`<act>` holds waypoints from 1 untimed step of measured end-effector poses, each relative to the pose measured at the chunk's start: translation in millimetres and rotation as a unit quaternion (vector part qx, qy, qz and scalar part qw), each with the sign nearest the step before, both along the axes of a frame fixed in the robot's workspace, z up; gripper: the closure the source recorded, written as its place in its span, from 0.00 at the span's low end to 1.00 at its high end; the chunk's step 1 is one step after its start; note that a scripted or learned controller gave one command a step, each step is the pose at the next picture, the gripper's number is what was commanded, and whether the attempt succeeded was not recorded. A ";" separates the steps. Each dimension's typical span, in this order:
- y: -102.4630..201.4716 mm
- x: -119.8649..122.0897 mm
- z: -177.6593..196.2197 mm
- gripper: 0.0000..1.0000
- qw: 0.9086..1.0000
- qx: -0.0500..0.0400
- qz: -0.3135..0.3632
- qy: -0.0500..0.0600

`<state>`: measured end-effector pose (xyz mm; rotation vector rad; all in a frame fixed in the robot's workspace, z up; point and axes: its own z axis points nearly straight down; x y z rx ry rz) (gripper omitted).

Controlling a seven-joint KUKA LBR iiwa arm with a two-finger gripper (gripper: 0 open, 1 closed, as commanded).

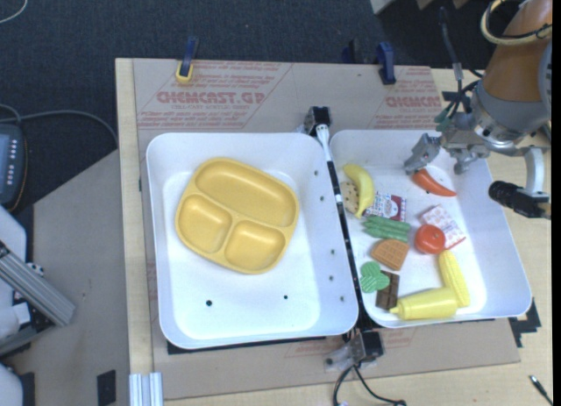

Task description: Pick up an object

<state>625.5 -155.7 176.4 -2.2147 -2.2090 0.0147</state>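
Grey arm (513, 89) — orange band, cables, metal gripper (441, 159).

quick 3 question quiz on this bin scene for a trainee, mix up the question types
1. True or false: the yellow divided plate lies in the right bin.
2. Which item lies closest beneath the gripper? A) the orange carrot B) the corn cob C) the banana
3. Fill in: the red tomato lies in the ____ bin.

Key: 1 false, it lies in the left bin. 2 A. 3 right.
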 end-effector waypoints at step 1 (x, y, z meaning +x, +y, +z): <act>0.2 3.3 9.4 0.00 1.000 -0.001 0.001 -0.008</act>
